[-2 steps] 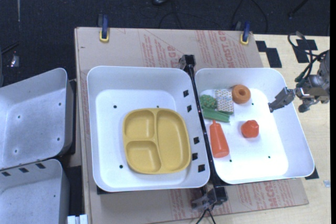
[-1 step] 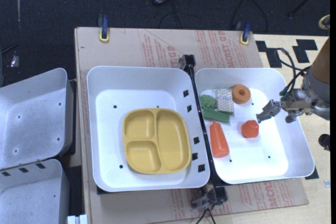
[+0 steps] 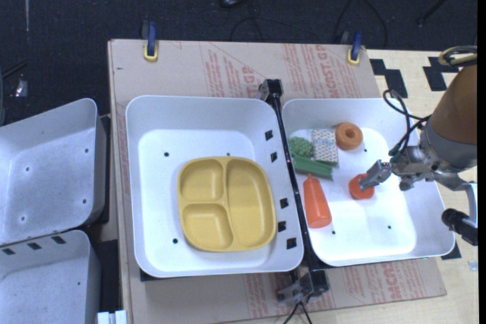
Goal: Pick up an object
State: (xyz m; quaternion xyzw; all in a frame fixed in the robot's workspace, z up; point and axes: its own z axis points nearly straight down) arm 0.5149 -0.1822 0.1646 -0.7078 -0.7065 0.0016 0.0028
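On a cardboard-topped bench (image 3: 228,64) over dark, cable-strewn floor, two white bins sit side by side. The left bin (image 3: 152,163) holds a yellow divided plate (image 3: 226,203). In the right bin (image 3: 395,239), the gripper (image 3: 370,180) touches a small red object (image 3: 361,189); finger state unclear.

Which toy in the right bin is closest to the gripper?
The small red toy, right at the gripper; the orange ring and carrot lie farther left.
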